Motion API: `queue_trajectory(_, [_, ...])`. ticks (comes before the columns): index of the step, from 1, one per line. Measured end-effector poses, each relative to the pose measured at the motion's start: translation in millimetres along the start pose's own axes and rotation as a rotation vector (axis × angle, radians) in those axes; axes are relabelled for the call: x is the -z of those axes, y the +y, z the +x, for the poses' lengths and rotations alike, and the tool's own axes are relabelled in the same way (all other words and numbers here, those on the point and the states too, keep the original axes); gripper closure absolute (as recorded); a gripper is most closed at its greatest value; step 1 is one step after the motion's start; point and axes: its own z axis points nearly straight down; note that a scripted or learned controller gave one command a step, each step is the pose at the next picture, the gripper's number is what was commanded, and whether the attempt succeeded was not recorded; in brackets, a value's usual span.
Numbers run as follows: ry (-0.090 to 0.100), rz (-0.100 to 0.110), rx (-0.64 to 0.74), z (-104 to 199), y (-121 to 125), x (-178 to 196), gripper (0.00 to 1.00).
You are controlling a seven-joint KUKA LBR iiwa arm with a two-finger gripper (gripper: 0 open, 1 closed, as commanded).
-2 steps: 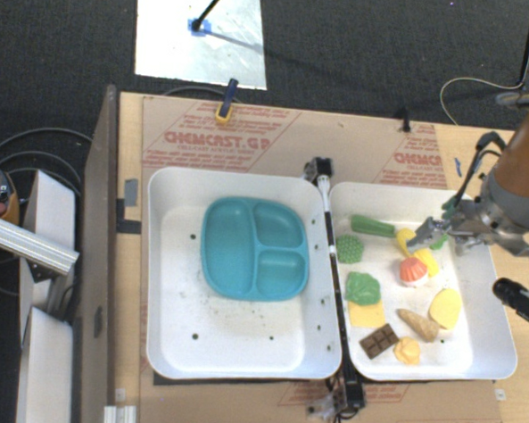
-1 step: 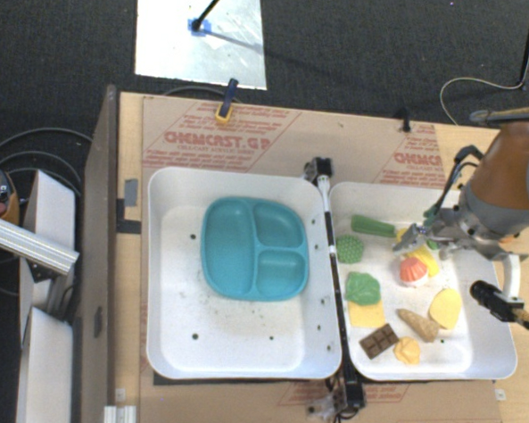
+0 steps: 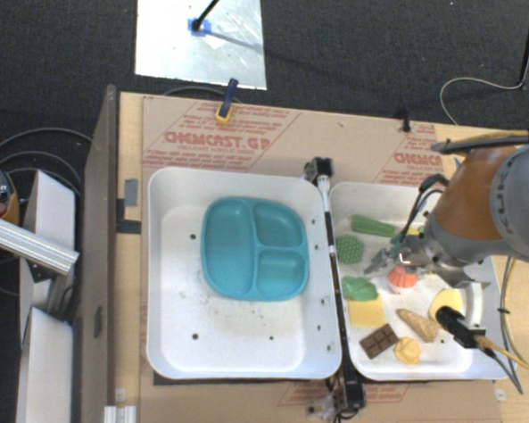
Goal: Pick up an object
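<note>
Likely target: small red-orange toy (image 3: 403,278) in the right bin (image 3: 479,364), mid-bin, just beside the end effector (image 3: 401,257). Looks light, rigid plastic, rounded and probably slick; best taken across its widest part. End effector opening: cannot tell. Near neighbours: yellow block (image 3: 366,309), green ridged ball (image 3: 350,249), brown wafer (image 3: 379,340). Left bin (image 3: 169,245) carries a teal divided plate (image 3: 253,249).

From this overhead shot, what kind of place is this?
Probably a robot lab's grasping test bench, not a kitchen: two white bins, left and right, on a cardboard-covered bench, toy food beside the arm, loose cables on dark carpet.
</note>
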Motion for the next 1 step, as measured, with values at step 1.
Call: queue_trajectory(1, [-0.003,-0.009,-0.001,-2.1,2.9,14.3,1.00])
